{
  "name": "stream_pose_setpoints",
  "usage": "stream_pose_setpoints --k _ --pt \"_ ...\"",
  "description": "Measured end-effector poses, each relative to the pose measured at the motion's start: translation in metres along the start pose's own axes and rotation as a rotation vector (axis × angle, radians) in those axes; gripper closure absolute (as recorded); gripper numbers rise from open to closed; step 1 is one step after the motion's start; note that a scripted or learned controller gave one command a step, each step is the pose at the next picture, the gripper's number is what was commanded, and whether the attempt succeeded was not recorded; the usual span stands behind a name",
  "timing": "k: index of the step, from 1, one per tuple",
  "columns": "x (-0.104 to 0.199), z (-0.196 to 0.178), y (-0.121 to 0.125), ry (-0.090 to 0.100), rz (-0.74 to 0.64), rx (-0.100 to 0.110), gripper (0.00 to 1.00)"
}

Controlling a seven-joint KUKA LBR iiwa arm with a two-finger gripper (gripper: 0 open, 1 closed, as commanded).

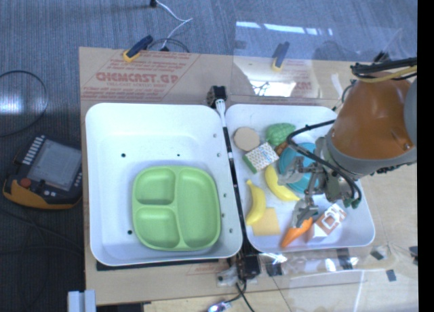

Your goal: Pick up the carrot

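The carrot (296,231) is a small orange piece lying at a slant near the front wall of the right bin (352,239), with its thicker end pointing up and right. My gripper (309,207) hangs from the orange-banded wrist directly over that upper end, very close to it or touching it. The wrist's body hides how the gripper meets the carrot. The carrot's lower tip rests on the bin floor beside a yellow wedge (269,222).
Crowding the right bin are two bananas (256,202) (278,183), a white and orange box (330,220), a teal object (293,163), a checkered packet (261,157), a round biscuit (247,139) and a green item (279,131). The left bin holds a green divided plate (176,207).
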State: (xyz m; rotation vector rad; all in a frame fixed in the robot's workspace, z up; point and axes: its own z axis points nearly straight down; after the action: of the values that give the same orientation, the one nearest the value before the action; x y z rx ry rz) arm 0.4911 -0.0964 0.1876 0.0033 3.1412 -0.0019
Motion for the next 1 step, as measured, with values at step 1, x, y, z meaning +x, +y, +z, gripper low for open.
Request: stream_pose_setpoints --k 1 --pt "0.0039 0.0921 -0.0215 -0.007 -0.09 0.0 0.0"
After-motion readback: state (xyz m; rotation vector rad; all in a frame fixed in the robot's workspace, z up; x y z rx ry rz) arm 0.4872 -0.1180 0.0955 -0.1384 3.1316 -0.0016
